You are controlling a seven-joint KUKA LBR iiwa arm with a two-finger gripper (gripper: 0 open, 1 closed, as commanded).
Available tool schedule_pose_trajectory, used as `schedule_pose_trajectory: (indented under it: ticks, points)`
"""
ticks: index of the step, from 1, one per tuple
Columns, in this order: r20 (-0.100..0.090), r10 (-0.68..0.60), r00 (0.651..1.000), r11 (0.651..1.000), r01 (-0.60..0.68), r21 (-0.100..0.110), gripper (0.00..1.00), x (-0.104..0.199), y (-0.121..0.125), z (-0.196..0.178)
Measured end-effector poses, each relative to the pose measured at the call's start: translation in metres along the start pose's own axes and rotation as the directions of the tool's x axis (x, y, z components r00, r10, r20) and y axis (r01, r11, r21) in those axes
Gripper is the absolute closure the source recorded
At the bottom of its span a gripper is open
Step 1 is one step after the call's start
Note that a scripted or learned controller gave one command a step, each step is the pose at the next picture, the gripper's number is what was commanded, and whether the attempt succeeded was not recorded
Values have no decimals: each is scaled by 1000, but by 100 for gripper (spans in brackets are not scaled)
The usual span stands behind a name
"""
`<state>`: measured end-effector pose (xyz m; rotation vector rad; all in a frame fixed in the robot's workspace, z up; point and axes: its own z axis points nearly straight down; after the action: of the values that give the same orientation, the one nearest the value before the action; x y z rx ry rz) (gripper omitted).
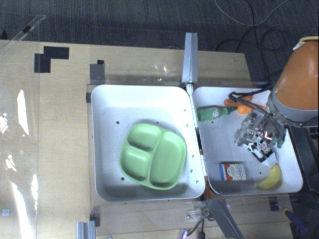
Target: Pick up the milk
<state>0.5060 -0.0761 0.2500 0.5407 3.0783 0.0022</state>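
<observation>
On the surface we see two white bins; the left bin (99,133) holds a green tray (153,156), while the right bin (215,133) holds the milk (233,172), a small carton lying flat near its front wall. Our jaws (259,137) hang above and behind it, toward the arm's side; we cannot tell their state. The carton's long axis runs across the bin, a banana (269,178) just beside it.

Left bin (99,133): green divided plate (153,156). Right bin (214,185): green bottle (213,113) on its side by the divider, banana (269,179) at near-right corner, orange item (239,106) at far edge.
</observation>
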Motion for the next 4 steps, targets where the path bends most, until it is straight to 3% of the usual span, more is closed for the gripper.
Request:
schedule_pose_trajectory:
  ticks: [1, 2, 3, 4]
  points:
    - [-8, -296, 955, 955, 296, -2, 100, -7, 20, 40]
    - [-7, -295, 955, 955, 295, -2, 0, -7, 20, 40]
    - [-8, -335, 942, 942, 335, -1, 0, 3, 8, 64]
    - [-3, -338, 941, 941, 338, 1, 0, -56, -57, 49]
